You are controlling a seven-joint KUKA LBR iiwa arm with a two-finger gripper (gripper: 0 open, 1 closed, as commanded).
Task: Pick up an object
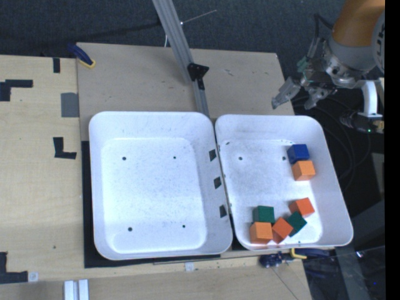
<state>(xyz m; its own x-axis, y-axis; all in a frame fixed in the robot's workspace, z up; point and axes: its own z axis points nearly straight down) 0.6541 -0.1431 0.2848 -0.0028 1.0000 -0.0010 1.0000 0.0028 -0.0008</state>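
- The gripper (pixel 299 92) is seen at the upper right of the frame, above and beyond the far rim of the right bin (pixel 325 136); it is hung from the grey arm (pixel 357 24) with the orange band
- Nothing is seen between the fingers; two grey fingers appear spread, one pointing toward the left, and no block is touched — the gripper is judged to be open and empty
- The gripper is judged to be parked clear of the bin so that the contents remain in plain sight of the camera before a descent is begun
- The task's candidates are all found in the right bin: a blue block (pixel 298 152) with an orange block (pixel 304 170) touching it just below, near the right wall
- A second cluster is found at the lower right of that bin: a green block (pixel 264 214), an orange cube (pixel 260 232), a tilted orange piece (pixel 282 228), a dark green block (pixel 296 222) and a further orange block (pixel 303 205) — these are packed against one another, so finger room is judged to be poor
- The blue and orange pair is judged the easier target, being nearer the gripper and less crowded
- The left bin (pixel 100 167) is set just beside the right one, rims touching at the centre of the frame
- The pick is judged not yet begun
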